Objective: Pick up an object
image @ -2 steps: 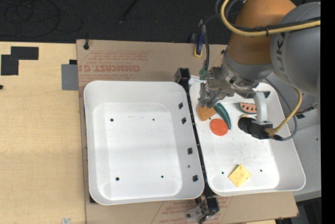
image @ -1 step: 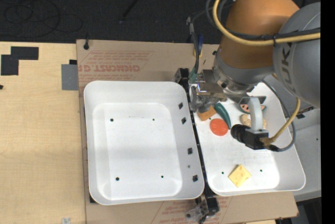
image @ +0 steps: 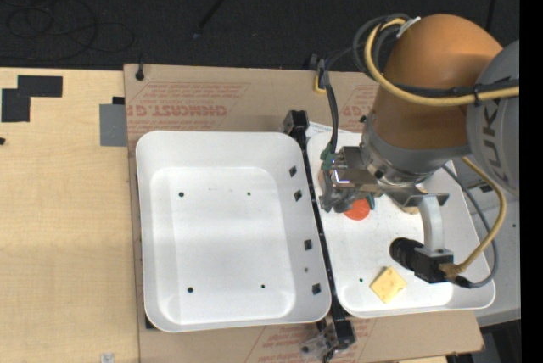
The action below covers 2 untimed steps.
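Nearest the camera, a yellow block [image: 389, 285] lies flat on the floor of the right bin [image: 373, 244], close to its front rim and well apart from the hand. Farther in, a small red thing [image: 360, 211] rests on the same floor, partly hidden by the hand [image: 341, 193], which hangs low just beside it on the side toward the left bin [image: 221, 226]. The hand's body covers its tip, so I cannot tell whether it is wide or narrow, nor whether it touches the red thing.

Black clips [image: 307, 244] line the seam where the two bins meet, right next to the hand. The arm [image: 416, 149] comes in from the right and bends down steeply over the right bin, its orange band [image: 437, 56] bulging above the wrist and covering the bin's far part. Both bins sit on a cardboard sheet [image: 187, 103] with red print, which lies on the pale wooden bench [image: 59, 209].
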Each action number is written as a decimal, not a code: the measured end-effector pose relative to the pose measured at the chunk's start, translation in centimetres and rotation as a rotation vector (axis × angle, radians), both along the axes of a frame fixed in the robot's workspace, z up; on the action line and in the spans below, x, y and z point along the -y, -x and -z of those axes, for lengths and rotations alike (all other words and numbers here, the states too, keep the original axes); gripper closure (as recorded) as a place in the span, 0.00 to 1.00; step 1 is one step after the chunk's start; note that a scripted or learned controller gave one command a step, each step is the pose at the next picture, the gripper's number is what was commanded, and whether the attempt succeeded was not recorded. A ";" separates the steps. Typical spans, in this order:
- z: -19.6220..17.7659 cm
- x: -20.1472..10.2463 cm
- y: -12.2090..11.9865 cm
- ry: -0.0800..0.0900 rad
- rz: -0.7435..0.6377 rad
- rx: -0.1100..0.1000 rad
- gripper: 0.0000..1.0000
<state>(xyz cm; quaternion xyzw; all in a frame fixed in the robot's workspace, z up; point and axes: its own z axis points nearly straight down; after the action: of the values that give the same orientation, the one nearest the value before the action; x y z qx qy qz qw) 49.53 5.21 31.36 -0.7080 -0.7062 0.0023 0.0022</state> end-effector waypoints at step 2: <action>-7.7 -9.1 2.1 0.000 -0.009 -0.001 1.00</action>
<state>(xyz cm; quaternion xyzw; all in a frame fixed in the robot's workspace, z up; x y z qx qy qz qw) 47.41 14.36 39.07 -0.7049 -0.7093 0.0027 0.0023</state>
